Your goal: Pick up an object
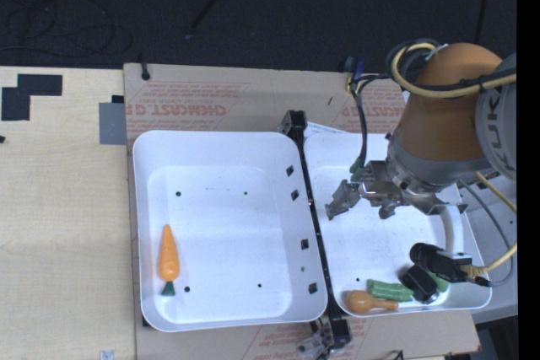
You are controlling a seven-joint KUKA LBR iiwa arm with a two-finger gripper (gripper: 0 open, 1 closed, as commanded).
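An orange toy carrot point(169, 253) with a small green top lies near the front left corner of the left bin point(219, 149). At the front edge of the right bin point(337, 149) are a green pod-shaped item point(389, 291) and a tan-orange pear-shaped item point(369, 302), lying side by side. My gripper point(363, 205) hangs over the middle of the right bin, above and behind those two items. Its fingers stand open with nothing between them.
The black divider point(305, 215) between the two bins runs front to back just left of the gripper. The arm's orange-banded body point(447, 110) looms over the right bin's far right side. Cardboard point(211, 97) lies under both bins.
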